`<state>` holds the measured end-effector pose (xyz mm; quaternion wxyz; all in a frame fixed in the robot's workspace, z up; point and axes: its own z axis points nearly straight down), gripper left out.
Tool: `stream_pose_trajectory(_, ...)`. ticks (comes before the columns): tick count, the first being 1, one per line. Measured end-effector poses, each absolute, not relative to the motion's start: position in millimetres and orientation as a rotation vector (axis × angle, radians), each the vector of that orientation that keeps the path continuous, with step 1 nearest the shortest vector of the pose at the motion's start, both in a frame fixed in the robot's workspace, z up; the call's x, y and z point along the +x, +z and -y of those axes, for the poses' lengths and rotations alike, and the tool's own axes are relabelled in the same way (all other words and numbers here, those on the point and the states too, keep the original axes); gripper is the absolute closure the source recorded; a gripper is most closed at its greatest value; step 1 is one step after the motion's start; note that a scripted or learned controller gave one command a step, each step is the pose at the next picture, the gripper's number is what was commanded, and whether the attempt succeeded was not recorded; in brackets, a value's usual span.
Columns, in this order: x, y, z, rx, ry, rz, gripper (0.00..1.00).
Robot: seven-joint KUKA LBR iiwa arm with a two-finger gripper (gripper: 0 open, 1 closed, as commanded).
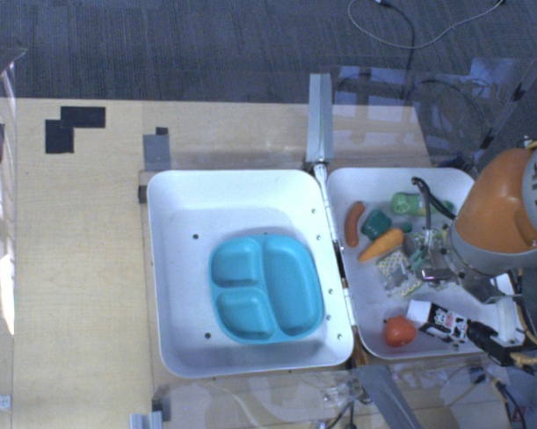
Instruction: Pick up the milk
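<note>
Dark grey carpet runs across the top, a loose cable (394, 24) looping over it, and below that a pale wooden bench (69, 286) fills the scene, black markers (72, 128) stuck near its far left corner. Moving right, we reach the left bin (176, 221), and sitting low in it is a blue divided tray (265, 287), three compartments, nothing in them, likely parked there as a drop-off spot for whatever gets lifted.

Across the divider into the right bin (364, 184), and this is where the clutter lives! A reddish sausage (354, 224) lies along the left wall, a dark green piece (374, 221) just beside it, a lighter green item (407, 203) behind, and an orange carrot (380, 244) slanting below. A speckled packet (393, 266) sits near the middle, a red tomato (398, 331) at the near edge.

And there's the milk (446, 320), a small white carton with black patches, lying on its side just right of the tomato against the near rim, clear of the other food. Good news for a grab.

The gripper (429, 267) hangs low over the bin's centre, up from the carton and apart from it. Whether it is open or closed, I cannot tell; it holds no milk. Behind it, the arm (497, 214) comes in from the right, orange band bulging. My read: the approach isn't lined up yet.
</note>
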<state>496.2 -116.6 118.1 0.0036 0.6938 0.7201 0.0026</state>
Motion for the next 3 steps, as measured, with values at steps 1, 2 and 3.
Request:
stream_pose_trajectory(1, 488.5, 125, 167, 1.820, 0.004, -2.554, 0.00)
stream_pose_trajectory(2, 491.2, 90, 150, 1.511, 0.006, -2.737, 0.00)
stream_pose_trajectory(3, 553.3, 136, 181, 1.514, 0.004, -2.742, 0.00)
